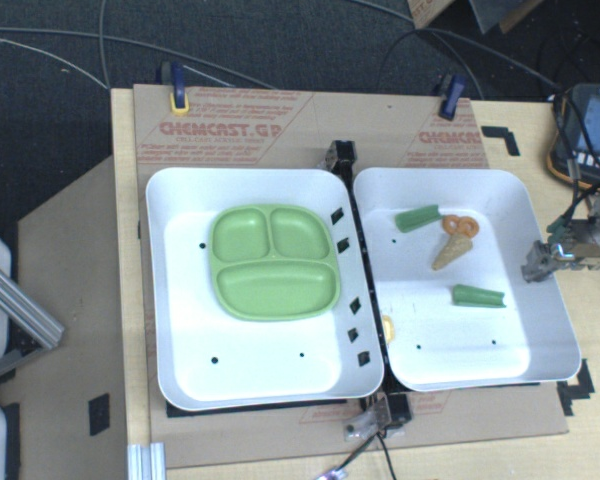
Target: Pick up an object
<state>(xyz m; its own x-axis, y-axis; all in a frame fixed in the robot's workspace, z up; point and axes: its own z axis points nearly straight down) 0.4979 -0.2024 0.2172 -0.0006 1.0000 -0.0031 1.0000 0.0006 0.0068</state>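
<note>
Gripper (540, 265) is hovering at the right bin's (540, 353) 3 o'clock rim; can't tell its state. Green block (477, 296) is lying at 5 o'clock from the cone (453, 253). Probably light, stiff, slightly slick; grab across its short sides.

Small, angular gripper (535, 266) in dull grey metal, with pale glints along its edges and a darker block behind it. Just above, a touch of teal, too blurred to identify. Thin dark cables (581, 200) in loose loops between the gripper and the bulkier part of the arm. Higher up, a rounded housing (587, 123) in dark blue-black with a glossy sheen, edged below by a curved orange band (557, 162). Screws and markings too small to make out.
</note>
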